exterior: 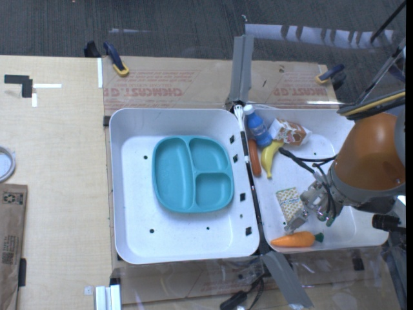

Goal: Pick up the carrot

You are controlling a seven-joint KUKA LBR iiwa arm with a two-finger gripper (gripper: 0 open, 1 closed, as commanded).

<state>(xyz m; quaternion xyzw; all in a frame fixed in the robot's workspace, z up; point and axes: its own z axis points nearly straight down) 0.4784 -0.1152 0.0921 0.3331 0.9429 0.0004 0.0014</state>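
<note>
From above, two white bins sit side by side. The left bin [129,173] has a blue tray [192,173] with three parts in it. The right bin [361,234] has the carrot [294,240]. The carrot lies flat by the near edge of that bin, with its green end pointing right.

The arm [369,154] comes in from the right, and its big orange band is easy to see. The gripper [303,215] hangs just above and a bit behind the carrot, tilted down to the left. It is small and blurry here, so I cannot tell if it is open or closed, and nothing looks held. A speckled packet [289,201] lies just left of it.

Farther back are a banana [268,157], a bottle [258,129] with a blue cap, and a snack bag [292,133].
</note>
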